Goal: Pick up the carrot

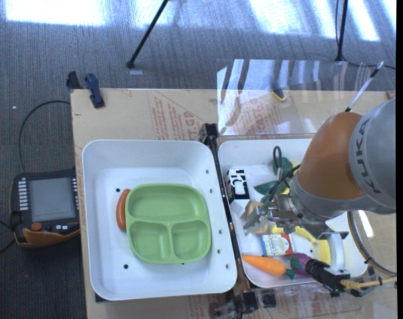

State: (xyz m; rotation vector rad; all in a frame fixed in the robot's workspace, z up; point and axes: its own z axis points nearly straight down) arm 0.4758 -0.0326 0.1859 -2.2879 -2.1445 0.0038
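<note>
The carrot (265,265) lies untouched near the front edge of the right bin (255,281), just beside its left wall, while the gripper (258,219) hovers above it, apart, with nothing between its spread fingers, so the whole picking is left to do.

My own arm (351,165) runs off the right edge and hides much of the right bin (255,145). Under my wrist the toys are a jumble I cannot name. The purple thing (298,263) right of the carrot (265,265) is half covered. My pincer (258,218) is too blurred to read.
</note>
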